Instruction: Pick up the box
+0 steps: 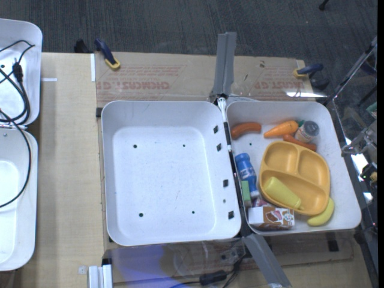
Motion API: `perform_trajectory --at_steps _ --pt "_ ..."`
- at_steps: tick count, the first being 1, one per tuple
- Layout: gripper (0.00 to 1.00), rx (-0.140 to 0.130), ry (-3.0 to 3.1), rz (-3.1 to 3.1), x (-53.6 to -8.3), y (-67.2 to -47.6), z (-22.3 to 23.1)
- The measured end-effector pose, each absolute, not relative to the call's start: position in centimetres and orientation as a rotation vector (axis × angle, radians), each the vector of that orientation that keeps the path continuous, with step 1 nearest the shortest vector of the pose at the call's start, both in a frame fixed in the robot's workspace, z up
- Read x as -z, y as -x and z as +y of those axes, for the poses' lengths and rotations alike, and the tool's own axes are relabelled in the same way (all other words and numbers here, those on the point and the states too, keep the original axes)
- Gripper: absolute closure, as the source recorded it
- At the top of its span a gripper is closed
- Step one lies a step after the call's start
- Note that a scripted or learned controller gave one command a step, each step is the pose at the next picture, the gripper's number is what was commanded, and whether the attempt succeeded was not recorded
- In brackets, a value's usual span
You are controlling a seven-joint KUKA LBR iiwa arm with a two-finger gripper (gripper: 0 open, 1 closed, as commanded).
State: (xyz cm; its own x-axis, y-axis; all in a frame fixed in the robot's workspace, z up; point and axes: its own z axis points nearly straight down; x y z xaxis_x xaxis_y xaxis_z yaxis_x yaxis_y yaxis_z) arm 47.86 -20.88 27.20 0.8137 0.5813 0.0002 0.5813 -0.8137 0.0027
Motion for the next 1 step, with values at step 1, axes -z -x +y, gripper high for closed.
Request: perform_trajectory --at_steps 1 --pt "0.00 0.012 -3.093 0.573 -16.92 -47.62 -19.37"
